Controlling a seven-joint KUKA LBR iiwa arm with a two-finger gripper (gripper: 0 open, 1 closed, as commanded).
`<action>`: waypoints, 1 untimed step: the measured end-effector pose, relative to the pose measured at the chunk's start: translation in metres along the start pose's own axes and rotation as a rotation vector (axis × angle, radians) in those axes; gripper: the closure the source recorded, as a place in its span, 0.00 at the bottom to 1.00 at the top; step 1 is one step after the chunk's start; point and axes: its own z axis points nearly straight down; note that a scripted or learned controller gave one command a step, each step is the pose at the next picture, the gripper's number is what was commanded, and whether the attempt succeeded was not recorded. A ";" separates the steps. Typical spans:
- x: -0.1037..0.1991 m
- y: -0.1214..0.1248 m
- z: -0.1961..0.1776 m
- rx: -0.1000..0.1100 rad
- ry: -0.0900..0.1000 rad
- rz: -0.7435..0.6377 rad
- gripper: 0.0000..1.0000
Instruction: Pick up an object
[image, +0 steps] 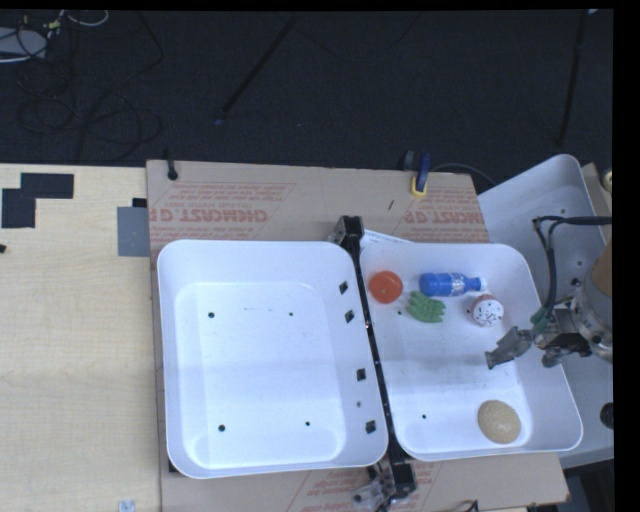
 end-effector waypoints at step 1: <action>0.053 0.030 0.104 0.008 0.005 -0.004 0.00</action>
